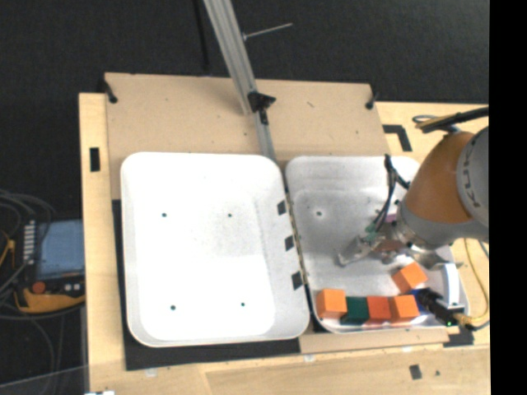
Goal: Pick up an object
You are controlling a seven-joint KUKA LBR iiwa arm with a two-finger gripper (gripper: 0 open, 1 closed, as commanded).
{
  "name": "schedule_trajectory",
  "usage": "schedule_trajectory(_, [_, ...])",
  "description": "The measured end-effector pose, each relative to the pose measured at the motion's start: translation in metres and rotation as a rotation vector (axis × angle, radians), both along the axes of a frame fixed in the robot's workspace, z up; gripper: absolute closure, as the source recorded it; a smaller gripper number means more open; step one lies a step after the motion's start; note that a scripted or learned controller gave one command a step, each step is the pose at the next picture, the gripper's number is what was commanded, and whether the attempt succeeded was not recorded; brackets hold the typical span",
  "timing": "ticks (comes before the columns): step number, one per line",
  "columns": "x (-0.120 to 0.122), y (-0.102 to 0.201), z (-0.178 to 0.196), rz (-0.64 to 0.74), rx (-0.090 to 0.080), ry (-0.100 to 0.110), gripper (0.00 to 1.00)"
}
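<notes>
A: Where's the arm?

B: Arm [445, 192] comes in from 3 o'clock, grey metal w/ a glossy orange band, bulky and rounded. Its gripper [356, 252] hangs low over the right bin [329, 188], approx mid-bin, thin grey metal pointing toward 9 o'clock.

A: Open, closed, gripping sth?

B: Can't tell, the tip is too small and blurred. No block seen in it.

A: And the objs to pick?

B: All along the right bin's 6 o'clock edge. Row of small matte cubes: orange block [333, 302] at the row's 9 o'clock end, dark green block [357, 309] just beside it, then a red-orange block [380, 308] and another orange cube [404, 306], touching or nearly so. A tilted orange block [410, 276] sits apart from the row, toward 1 o'clock of it, near the wrist.

A: Bins themselves?

B: Both shallow, rounded-corner rectangles, side by side. Left bin [206, 245] is smooth white w/ a few dark dots. Right one looks greyer, scuffed, duller sheen.

A: Rest of the bench?

B: Flat tan board [239, 113], cardboard-like, under the bins at 12 o'clock. A slim ribbed metal rail [235, 48] slants from 12 o'clock down to the gap btw the bins. Black cables and a blue box [62, 249] at 9 o'clock, off the bench.
</notes>
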State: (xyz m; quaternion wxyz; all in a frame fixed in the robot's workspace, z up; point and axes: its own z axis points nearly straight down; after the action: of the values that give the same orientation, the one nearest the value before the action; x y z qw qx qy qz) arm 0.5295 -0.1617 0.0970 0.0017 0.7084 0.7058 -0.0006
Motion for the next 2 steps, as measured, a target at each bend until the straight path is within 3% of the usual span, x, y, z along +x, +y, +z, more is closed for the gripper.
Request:
schedule_trajectory(1, [0.001, -0.001, 0.012, -0.01, 0.003, -0.005, 1.0])
schedule_trajectory(2, [0.011, -0.005, 0.061, 0.008, 0.002, -0.005, 1.0])
